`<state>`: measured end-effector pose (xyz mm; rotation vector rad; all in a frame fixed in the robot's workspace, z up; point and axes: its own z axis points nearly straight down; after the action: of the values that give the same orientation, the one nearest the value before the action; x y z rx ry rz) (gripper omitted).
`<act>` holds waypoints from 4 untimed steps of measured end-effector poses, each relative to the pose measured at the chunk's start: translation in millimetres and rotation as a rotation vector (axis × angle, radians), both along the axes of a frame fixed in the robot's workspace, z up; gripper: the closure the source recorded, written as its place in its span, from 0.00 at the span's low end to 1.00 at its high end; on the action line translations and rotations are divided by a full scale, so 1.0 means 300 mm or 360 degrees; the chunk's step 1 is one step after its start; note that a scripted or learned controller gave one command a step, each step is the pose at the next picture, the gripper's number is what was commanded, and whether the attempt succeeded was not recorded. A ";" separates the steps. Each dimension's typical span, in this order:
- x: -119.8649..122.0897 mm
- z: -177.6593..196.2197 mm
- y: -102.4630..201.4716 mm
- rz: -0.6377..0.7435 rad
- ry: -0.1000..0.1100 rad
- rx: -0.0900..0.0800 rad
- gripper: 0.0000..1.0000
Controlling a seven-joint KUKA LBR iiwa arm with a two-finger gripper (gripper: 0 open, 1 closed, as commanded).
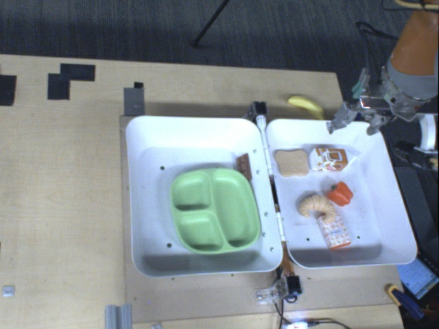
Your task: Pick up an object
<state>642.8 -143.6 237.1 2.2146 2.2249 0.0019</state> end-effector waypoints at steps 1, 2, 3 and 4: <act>-0.329 -0.301 0.193 -0.0002 0.0008 0.0004 0.00; -0.217 -0.503 0.203 -0.0002 -0.0006 0.0001 0.00; -0.212 -0.464 0.204 0.0000 -0.0015 0.0000 1.00; -0.212 -0.464 0.205 0.0000 -0.0014 0.0001 0.00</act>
<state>579.2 -82.3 97.9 2.2103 2.2206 0.0120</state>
